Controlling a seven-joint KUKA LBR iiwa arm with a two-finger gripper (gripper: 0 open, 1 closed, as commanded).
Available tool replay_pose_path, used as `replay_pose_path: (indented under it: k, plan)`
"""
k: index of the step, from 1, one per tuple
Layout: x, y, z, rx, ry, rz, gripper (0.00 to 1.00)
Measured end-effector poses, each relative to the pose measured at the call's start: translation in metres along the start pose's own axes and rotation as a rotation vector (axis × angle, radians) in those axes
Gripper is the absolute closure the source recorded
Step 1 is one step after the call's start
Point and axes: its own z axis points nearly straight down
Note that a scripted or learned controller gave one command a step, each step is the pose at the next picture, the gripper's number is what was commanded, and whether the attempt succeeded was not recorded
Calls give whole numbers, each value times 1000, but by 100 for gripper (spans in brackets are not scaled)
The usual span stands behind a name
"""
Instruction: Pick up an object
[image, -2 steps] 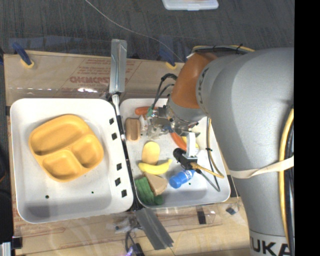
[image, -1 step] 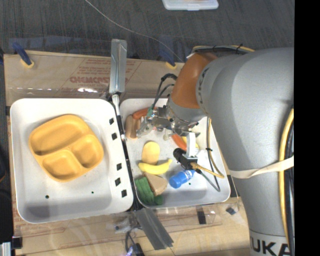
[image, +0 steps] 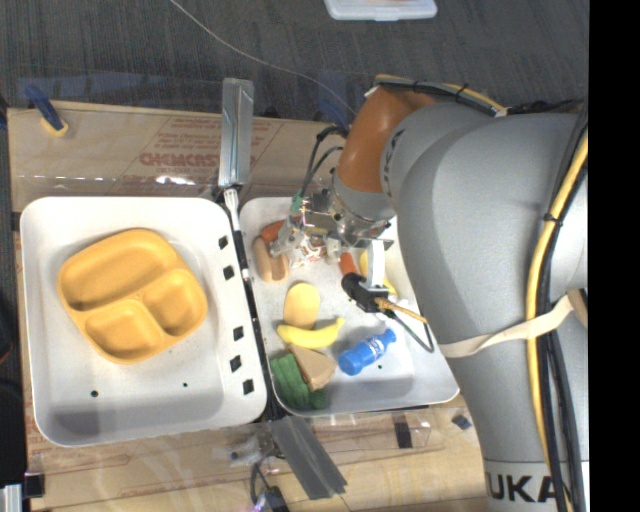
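Camera view shows me the arm (image: 480, 200) reaching in from the right side of the frame, with the tool (image: 318, 232) low over the upper part of the right bin (image: 425, 372). I cannot tell its state, because wires and small parts crowd that place.

Just under the tool, at its left, lies a brown sausage-like piece (image: 272, 252), and an orange piece (image: 347, 264) lies at its right. Lower in the same bin I see a lemon (image: 302, 301), a banana (image: 310, 335) touching it from below, a blue bottle (image: 363, 354) and a green thing (image: 290, 380) in the lower corner. The left bin (image: 60, 400) carries a yellow divided tray (image: 132, 293).

I judge the sausage-like piece as the nearest target. It looks light and perhaps smooth, so it may slip or roll. I would take it across its narrow middle.
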Motion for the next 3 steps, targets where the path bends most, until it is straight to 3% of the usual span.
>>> replay_pose_path:
  k: [1,2,3]
  plan:
    - [-12,4,0,-9,2,54,0]
    - [-85,-35,0,-27,0,-5,0]
    - [-53,9,1,-26,3,161,0]
